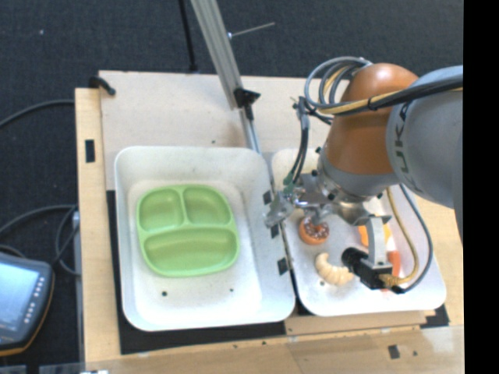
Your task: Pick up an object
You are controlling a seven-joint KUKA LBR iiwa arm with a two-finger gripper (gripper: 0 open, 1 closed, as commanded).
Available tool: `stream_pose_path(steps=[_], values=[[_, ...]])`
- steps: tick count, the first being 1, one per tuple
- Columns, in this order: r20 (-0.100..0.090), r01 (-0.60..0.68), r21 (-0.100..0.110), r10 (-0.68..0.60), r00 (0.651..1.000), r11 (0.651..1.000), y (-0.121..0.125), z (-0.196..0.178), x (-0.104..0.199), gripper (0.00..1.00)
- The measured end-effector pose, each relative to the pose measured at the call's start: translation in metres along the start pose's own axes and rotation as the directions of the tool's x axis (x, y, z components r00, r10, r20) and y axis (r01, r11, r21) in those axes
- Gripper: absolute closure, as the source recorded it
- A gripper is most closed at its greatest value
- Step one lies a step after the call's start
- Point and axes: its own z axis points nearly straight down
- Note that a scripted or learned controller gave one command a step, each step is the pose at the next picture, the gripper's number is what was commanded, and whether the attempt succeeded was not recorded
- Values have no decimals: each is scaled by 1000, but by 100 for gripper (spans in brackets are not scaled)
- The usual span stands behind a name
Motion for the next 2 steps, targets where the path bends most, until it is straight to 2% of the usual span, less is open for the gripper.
stream_pose_path(steps=[1,2], values=[[7,-14,7,14,1000,1000,41,54,-65,0],[5,-13,3,13,1000,1000,-2,26,-106,0]])
